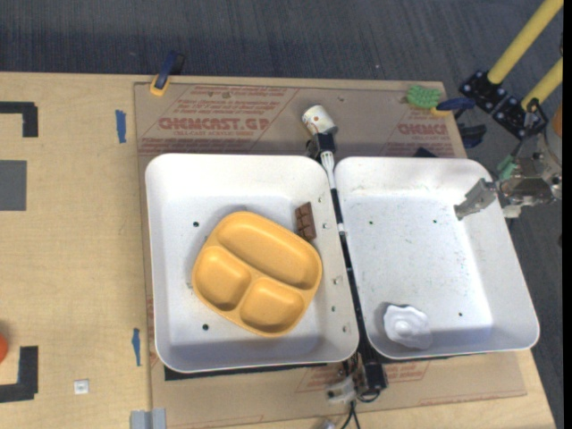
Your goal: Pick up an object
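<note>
The tool (478,199) sits at the right bin's (447,239) far right corner, over the rim, and whether it is open or closed I cannot tell at this size; nothing shows between its tips. Candidates for the pick lie well apart from it. A small pale lump, perhaps crumpled white plastic or cloth (407,324), rests near the right bin's near edge, toward its left corner. A yellow divided tray (257,271) lies tilted in the middle of the left bin (179,195), and a small brown block (305,221) sits against that bin's right wall, just beside the tray. The main risk is a grasp on nothing: the pale lump is white on white and low, so a descent slightly off centre would likely close on bare bin floor. The tray is broad and smooth, probably wider than the tool can span except at a rim, so it could slip or tip out. The brown block hugs the wall between the bins, where one tip could strike the rim on the way down.
</note>
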